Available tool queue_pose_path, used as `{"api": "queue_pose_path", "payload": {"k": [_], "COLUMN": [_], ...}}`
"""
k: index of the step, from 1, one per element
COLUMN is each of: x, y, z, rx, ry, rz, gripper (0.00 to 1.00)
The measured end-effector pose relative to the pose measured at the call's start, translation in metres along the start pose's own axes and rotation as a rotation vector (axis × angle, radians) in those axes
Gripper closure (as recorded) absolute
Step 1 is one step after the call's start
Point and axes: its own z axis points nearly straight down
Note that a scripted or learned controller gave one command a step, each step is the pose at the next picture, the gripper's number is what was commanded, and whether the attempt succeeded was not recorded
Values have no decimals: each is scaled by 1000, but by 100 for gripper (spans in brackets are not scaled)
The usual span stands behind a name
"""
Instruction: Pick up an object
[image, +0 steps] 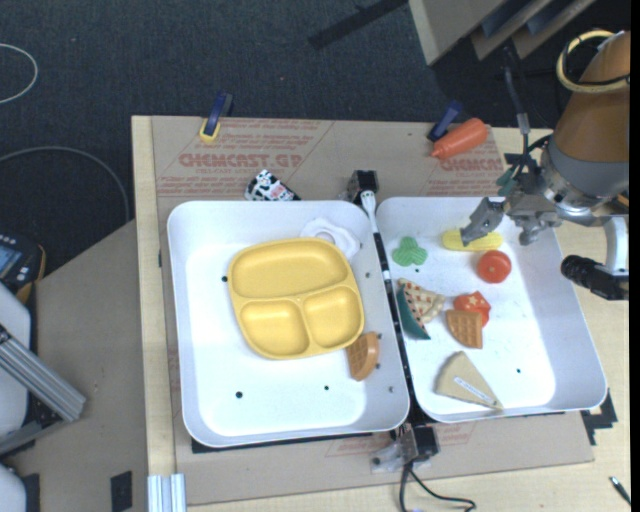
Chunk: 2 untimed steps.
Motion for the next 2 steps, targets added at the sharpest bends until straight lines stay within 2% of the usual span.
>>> {"api": "queue_pose_path", "payload": {"k": [2], "x": [5], "y": [-14], "z": [117], "rx": [6], "ry": [1], "rz": [1], "gripper": [0]}}
